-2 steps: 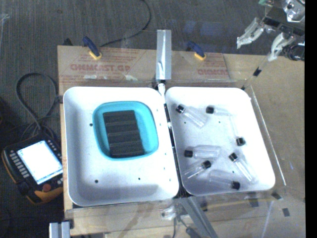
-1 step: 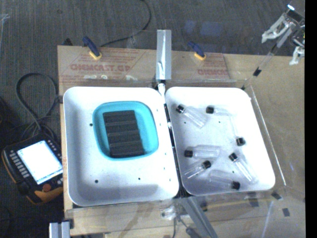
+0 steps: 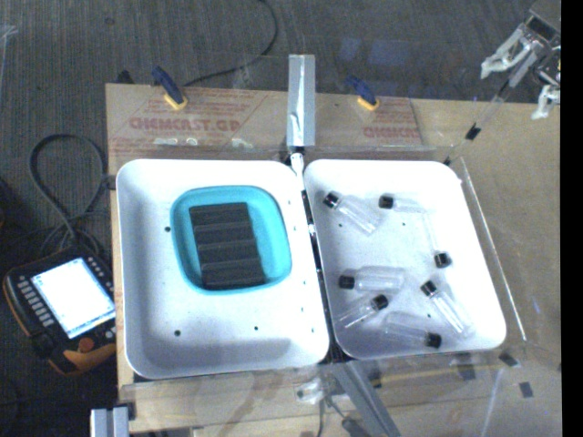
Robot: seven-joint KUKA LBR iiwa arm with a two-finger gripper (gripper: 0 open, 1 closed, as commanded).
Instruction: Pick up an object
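Several clear plastic vials with black caps lie scattered in the right bin (image 3: 474,244): one (image 3: 352,213) at the back left, one (image 3: 402,205) beside it, one (image 3: 372,279) in the middle, others (image 3: 410,330) near the front. My gripper (image 3: 521,82) hangs high at the upper right corner, beyond the right bin's far corner and well apart from every vial. Its white fingers (image 3: 503,59) are spread open, with nothing between them.
The left bin (image 3: 146,317) holds a teal tray (image 3: 231,237) with a black ridged insert. A metal divider post (image 3: 301,107) stands at the back between the bins. A teach pendant (image 3: 64,303) lies left of the bench.
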